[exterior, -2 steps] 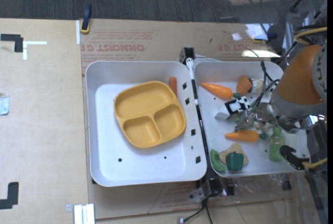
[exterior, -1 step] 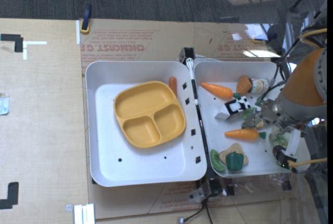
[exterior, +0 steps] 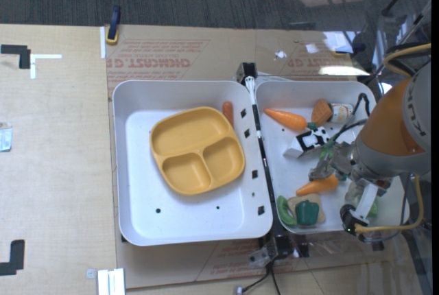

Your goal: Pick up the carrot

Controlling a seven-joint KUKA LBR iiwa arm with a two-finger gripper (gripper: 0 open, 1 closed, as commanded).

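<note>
My hand (exterior: 334, 164) is down in the right bin (exterior: 274, 149), right over the stem end of a small carrot (exterior: 317, 185) that lies near the bin's middle, but honestly I can't tell from this angle whether I've got hold of it or how far open I am, it's all a blur of metal there. A second, bigger carrot (exterior: 287, 119) sits up toward the far side of the same bin, well apart from me. Just past it there's a brown lump with a small bottle (exterior: 341, 110) beside it. Near the front edge lies a green veggie toy (exterior: 304, 211). Over in the left bin (exterior: 130, 170) sits a yellow divided plate (exterior: 197, 149), with a little red-orange piece (exterior: 227, 110) just beyond its far rim.
</note>
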